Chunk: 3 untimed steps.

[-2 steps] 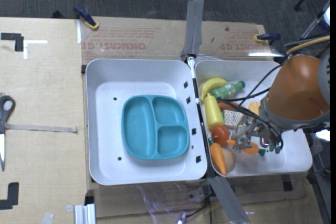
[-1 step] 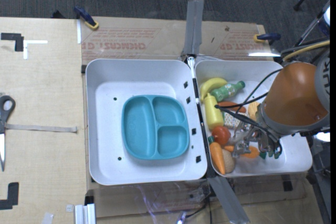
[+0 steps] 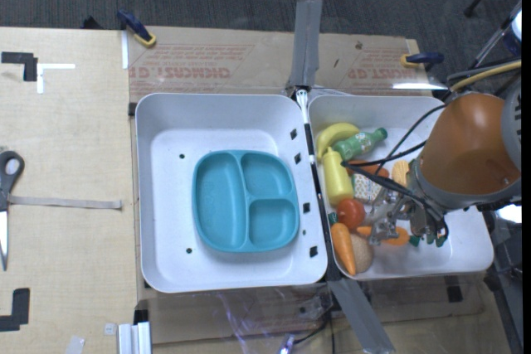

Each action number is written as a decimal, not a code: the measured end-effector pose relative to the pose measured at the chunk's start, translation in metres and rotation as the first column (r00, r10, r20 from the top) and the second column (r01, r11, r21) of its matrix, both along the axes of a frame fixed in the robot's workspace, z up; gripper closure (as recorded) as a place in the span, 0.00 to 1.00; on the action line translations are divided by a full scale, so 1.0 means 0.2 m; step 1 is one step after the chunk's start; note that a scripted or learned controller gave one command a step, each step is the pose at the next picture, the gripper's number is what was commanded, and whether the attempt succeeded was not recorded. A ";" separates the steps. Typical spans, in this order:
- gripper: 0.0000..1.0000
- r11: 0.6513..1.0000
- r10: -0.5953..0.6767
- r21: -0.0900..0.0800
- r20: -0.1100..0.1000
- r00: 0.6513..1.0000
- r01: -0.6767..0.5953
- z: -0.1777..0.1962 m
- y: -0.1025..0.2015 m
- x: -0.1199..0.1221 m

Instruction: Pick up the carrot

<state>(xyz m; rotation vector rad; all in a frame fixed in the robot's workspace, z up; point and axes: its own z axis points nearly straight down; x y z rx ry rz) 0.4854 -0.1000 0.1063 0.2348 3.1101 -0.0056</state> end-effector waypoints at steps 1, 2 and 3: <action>1.00 0.992 -0.123 0.002 -0.006 0.992 0.123 -0.05 0.02 -0.02; 1.00 0.993 -0.121 0.002 0.000 0.993 0.121 0.00 0.02 0.00; 1.00 0.901 -0.434 0.006 -0.020 0.900 0.435 -0.07 0.03 0.10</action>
